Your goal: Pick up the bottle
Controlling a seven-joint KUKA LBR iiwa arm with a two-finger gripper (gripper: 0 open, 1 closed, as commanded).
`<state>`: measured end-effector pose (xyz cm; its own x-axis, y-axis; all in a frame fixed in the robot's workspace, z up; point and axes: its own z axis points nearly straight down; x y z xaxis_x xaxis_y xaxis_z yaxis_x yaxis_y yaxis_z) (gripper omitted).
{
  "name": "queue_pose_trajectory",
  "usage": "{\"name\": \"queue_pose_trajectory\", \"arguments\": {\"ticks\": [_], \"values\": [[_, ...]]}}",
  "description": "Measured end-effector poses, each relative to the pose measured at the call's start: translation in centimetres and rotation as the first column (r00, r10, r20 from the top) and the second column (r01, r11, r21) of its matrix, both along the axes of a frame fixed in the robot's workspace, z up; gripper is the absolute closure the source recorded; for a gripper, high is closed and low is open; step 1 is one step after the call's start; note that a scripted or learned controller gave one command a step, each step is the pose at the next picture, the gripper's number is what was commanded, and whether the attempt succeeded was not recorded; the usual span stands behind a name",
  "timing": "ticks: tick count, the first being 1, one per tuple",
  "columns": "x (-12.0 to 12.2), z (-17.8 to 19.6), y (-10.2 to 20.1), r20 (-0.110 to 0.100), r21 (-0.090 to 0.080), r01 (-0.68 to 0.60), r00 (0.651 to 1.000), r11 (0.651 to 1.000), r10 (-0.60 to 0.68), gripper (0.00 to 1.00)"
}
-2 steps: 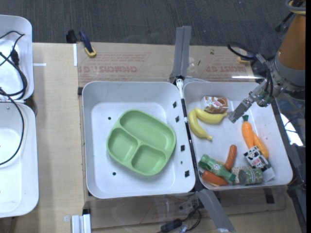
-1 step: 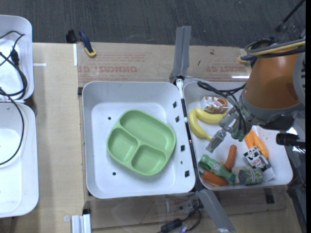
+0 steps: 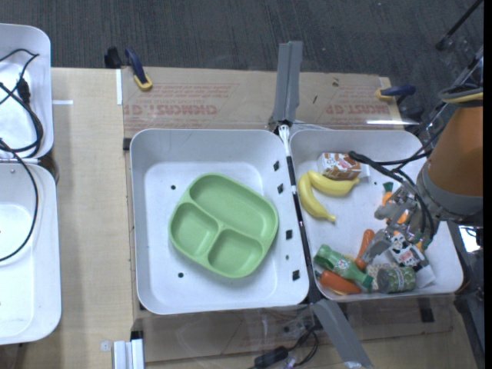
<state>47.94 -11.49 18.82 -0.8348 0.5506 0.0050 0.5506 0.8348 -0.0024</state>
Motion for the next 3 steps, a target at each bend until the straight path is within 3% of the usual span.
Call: {"name": "queue_pose_trajectory", "arguments": {"ticks": [1,2,3], "values": [[1.3,0.5,0.9,0.002,0.000,0.005,1.000,1.000,-0.005,0.00],[0.3,-8.8,1.9,0.005,0.000,-0.116,0.993,0.993,0.116,0.00],[-0.1,-8.3,-0.2,0.003,0.001,-0.032,0.999,0.999,0.032,0.00]]}}
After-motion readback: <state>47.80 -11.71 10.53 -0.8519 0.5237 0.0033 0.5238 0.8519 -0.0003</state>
